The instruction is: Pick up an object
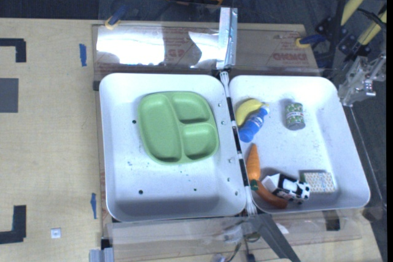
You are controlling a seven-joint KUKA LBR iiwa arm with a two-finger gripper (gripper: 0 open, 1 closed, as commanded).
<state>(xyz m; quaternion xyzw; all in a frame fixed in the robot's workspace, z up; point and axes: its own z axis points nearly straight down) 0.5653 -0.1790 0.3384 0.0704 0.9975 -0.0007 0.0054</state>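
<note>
carrot (253,162) and the black-and-white cow toy (288,187) sit along the near edge of the right bin (319,132), with a small speckled box (318,181) beside them. all of that is below and left of your gripper (362,80), which hangs at the bin's far right rim; can't tell if it's wide or narrow from here, too blurry. closest thing to it is the little green can (295,115), lying left and slightly nearer, well apart, long axis running near to far. i'd guess that's your easiest pick. further left, the banana (247,108) touches the blue bottle (253,124). left bin (116,162) holds a green divided plate (178,126).
</note>
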